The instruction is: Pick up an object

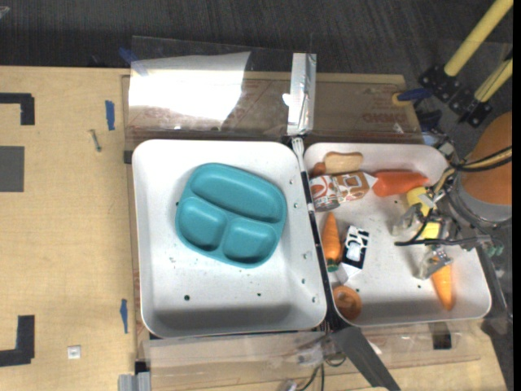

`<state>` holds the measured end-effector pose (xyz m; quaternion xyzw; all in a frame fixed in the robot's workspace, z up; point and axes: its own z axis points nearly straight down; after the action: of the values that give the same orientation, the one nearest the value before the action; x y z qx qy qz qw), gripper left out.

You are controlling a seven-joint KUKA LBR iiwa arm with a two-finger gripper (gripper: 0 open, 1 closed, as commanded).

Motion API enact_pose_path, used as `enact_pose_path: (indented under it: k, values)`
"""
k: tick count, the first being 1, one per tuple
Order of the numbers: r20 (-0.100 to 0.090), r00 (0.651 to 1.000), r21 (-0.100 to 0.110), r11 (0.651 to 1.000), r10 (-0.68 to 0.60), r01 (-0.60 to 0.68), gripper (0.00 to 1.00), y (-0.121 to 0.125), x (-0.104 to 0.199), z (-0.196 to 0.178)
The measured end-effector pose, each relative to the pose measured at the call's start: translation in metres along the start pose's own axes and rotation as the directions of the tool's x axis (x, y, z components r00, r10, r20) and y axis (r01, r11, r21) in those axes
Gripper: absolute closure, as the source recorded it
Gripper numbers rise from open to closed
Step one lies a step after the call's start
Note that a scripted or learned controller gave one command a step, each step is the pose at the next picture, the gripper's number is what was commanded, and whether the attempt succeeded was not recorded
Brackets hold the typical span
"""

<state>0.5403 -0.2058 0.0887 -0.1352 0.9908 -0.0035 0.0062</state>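
holding a teal divided plate (232, 214), left bin (155, 218); right bin (383, 304) carrots (444, 286); tool (430, 243) state unclear

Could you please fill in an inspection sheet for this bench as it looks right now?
Surface: two shallow white bins, left bin and right bin, on a pale wooden bench.
Job's things: orange carrot-shaped toys and a printed orange-and-white packet in the right bin.
Clutter: teal divided plastic tray in the left bin.
Grippers: gripper low over the right bin.
Cables: yellow and black leads at the wrist.
Surroundings: clear plastic sheet behind the bins.
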Motion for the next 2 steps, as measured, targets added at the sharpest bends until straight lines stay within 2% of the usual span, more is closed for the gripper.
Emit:
enact_pose_path:
  k: [1,2]
  values:
    - [0.0,0.999,-0.004,0.999,0.036,-0.036,0.0,0.0117,0.0137,-0.0004]
    - [0.0,0.997,-0.002,0.997,0.076,-0.076,0.0,0.0205,0.0152,-0.0008]
